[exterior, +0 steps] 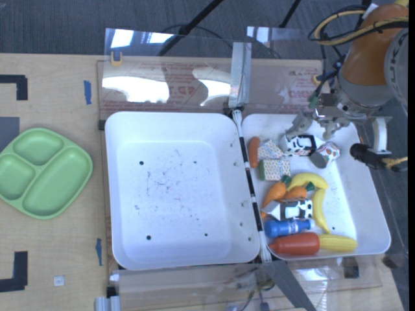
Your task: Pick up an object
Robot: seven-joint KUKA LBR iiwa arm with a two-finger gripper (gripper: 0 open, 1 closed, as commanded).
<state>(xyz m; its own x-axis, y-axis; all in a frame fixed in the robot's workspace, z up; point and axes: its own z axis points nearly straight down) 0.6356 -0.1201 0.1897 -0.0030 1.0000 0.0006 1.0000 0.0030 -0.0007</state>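
The grey two-finger gripper (316, 127) hangs over the back part of the right shallow white bin (371, 193); its two fingers are spread apart, one out to the left and one out to the right; nothing sits between them.

Right under the gap, a bit toward the front, lies a small black-and-white toy block with cow spots (300, 145); this looks like the thing to grab; it is just below the fingertips and close to them, and I cannot tell if they touch it; its long side runs left to right, about the same way the fingers are spread, so I think the fingers can close on its two short ends.

Just to the right of the gripper lies a small white cube with red dots (328, 153); it is near the right finger and could get bumped.

Farther to the front, away from the gripper, lie a yellow plastic banana (319, 203), a small orange toy carrot (275, 192) and a blue toy bottle (285, 227); these are well apart from the fingers.

The left white bin (130, 141) is far off to the gripper's left.
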